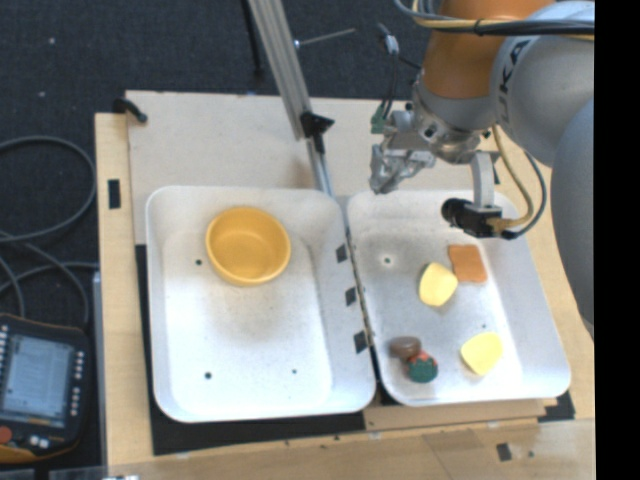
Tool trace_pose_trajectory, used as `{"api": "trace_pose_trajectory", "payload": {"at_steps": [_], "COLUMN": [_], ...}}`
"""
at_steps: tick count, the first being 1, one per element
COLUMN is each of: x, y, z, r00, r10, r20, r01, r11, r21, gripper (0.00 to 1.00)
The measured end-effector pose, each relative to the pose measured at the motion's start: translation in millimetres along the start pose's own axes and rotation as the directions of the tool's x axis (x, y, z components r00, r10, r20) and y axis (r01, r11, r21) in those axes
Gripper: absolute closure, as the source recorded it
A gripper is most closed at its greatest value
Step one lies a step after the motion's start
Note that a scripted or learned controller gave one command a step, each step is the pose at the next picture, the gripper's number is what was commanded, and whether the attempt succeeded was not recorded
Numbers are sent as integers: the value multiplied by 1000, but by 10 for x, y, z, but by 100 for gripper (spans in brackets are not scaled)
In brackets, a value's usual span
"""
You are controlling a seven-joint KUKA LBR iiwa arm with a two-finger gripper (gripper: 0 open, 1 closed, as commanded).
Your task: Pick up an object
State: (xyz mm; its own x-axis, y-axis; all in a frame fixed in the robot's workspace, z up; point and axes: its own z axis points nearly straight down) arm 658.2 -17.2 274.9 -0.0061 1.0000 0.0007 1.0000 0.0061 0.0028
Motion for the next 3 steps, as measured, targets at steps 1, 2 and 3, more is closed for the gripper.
{"api": "trace_pose_trajectory", "payload": {"at_steps": [1, 2, 3], "x": [507, 946, 922], "y": [-23, 14, 15], "z": [198, 326, 317], "r00": [1000, 1000, 1000], "r10": [0, 0, 4], "r20": [0, 0, 1], "r01": [0, 0, -4], "r11": [1000, 1000, 1000], "r21": [4, 5, 4], "gripper": [100, 100, 0]}}
